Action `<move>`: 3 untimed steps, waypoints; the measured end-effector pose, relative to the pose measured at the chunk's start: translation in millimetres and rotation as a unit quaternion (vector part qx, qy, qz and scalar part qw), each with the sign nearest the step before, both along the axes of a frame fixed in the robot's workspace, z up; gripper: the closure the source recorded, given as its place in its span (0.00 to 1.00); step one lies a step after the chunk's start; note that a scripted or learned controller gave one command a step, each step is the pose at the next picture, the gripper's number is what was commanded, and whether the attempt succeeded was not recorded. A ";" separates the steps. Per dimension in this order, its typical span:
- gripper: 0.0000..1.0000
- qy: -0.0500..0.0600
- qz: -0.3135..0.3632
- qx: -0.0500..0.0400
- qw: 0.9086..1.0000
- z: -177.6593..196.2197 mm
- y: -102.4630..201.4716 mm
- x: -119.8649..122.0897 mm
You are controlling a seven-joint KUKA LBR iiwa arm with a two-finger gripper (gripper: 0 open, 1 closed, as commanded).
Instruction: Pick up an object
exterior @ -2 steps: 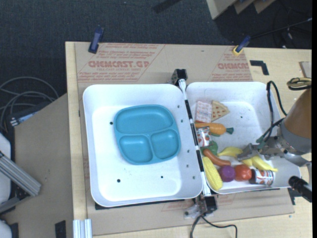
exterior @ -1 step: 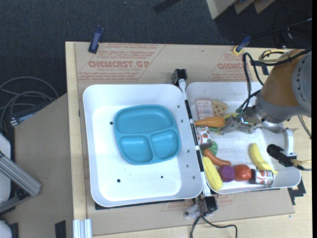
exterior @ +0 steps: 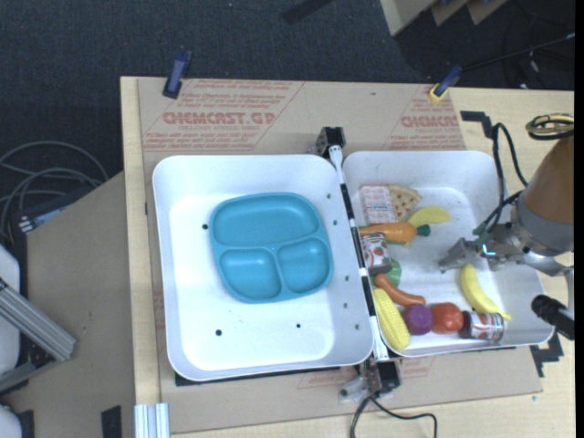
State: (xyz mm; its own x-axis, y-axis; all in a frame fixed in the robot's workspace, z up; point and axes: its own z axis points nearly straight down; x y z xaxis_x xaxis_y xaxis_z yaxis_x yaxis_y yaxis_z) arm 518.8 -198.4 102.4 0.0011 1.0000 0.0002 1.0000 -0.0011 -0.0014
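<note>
Nothing is lifted yet: the gripper point(exterior: 464, 255) hangs low in the right bin point(exterior: 456, 164), just above the banana point(exterior: 476, 289), which lies on the bin floor (whether its jaws are spread or pressed together, I cannot tell); the grasp itself remains

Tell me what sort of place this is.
Probably a robotics lab test bench: two white bins clamped on a cardboard-covered table, toy food like a banana, loose cables, and an arm's claw.
</note>
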 end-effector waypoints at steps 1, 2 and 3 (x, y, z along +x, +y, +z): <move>1.00 -0.001 0.000 0.000 1.000 9.9 0.4 0.6; 0.00 -0.001 0.000 0.000 1.000 9.8 0.5 0.5; 0.00 0.000 0.000 0.000 1.000 -18.2 -2.3 -26.6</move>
State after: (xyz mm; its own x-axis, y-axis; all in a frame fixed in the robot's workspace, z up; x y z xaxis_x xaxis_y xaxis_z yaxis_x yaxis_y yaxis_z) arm 492.2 -200.7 84.3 0.0007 1.0000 0.0008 1.0000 -0.0007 -0.0013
